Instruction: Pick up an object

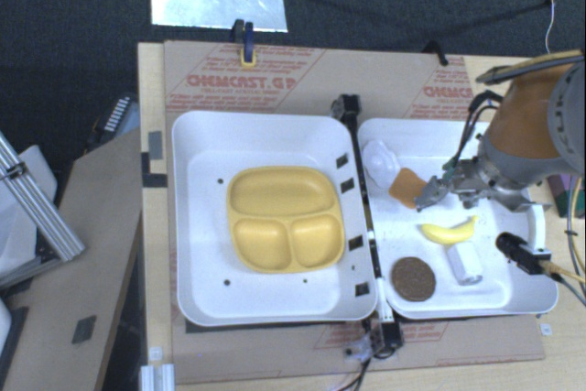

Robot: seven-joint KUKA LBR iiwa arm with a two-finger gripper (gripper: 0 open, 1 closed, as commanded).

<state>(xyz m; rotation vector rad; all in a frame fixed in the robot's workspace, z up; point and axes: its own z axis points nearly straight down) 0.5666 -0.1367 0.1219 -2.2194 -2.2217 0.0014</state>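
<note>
claw (428,195) beside orange block (406,188), banana (448,233) just below

Left bin (197,197) has a yellow divided tray (282,217) sitting in the middle; the right bin (526,296) holds a banana (448,232), brown round cookie (414,278), orange block (406,187) and small white tube (463,264), with the end effector (432,194) right beside the orange block

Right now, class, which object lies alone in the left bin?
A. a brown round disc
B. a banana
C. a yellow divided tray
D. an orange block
C: the yellow divided tray sits in the middle of the left bin, while the banana, the brown round disc and the orange block all lie in the right bin.
</note>
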